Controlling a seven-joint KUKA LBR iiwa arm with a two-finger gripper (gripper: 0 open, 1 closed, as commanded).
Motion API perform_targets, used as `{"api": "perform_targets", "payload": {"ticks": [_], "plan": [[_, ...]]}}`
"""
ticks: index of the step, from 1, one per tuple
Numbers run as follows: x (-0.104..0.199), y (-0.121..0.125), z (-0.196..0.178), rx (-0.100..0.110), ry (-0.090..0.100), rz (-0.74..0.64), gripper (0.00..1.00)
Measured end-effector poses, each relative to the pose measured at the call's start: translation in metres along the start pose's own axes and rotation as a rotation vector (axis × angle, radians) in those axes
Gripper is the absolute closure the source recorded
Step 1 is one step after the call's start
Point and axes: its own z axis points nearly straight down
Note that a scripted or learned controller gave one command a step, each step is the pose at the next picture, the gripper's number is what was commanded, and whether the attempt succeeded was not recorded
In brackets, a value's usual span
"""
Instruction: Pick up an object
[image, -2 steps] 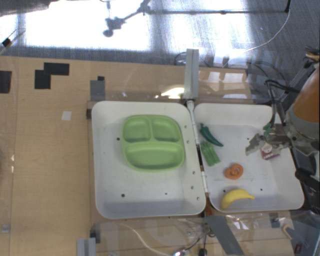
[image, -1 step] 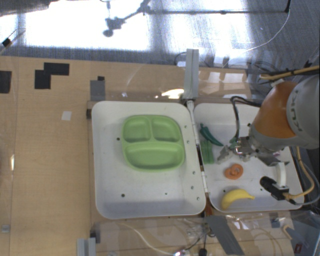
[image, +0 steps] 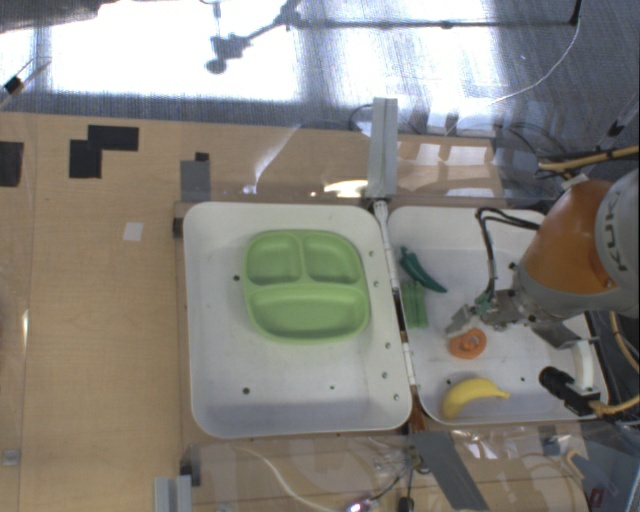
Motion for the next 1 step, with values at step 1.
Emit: {"api": "perform_targets", "payload": {"ticks": [1], "plan": [[0.0054, 0.0028, -0.0294, 0.017, 0.001, 0.111, 0.0]]}}
